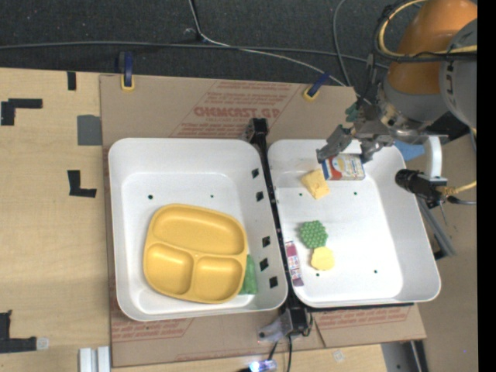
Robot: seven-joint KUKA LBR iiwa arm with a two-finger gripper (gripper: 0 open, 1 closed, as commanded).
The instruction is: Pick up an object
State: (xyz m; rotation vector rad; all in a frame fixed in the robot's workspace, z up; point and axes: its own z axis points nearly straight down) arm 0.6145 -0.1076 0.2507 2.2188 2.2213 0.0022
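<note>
My claw [350, 147] hangs open over the right bin [403, 231], fingers spread, directly above the small carton [346, 167]; a yellow block [314, 184] lies just beside.

A yellow tray [195, 252] lies in the left white bin [124, 169], with a green thing [249, 276] just beside it. The right white bin [411, 270] holds a pale yellow block [315, 184], a bumpy green ball [313, 233] and a red, white and blue carton [344, 167].

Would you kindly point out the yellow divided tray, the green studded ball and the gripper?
yellow divided tray [195, 252]: camera view, centre ridge.
green studded ball [313, 233]: camera view, top.
gripper [346, 152]: camera view, between fingertips.
</note>
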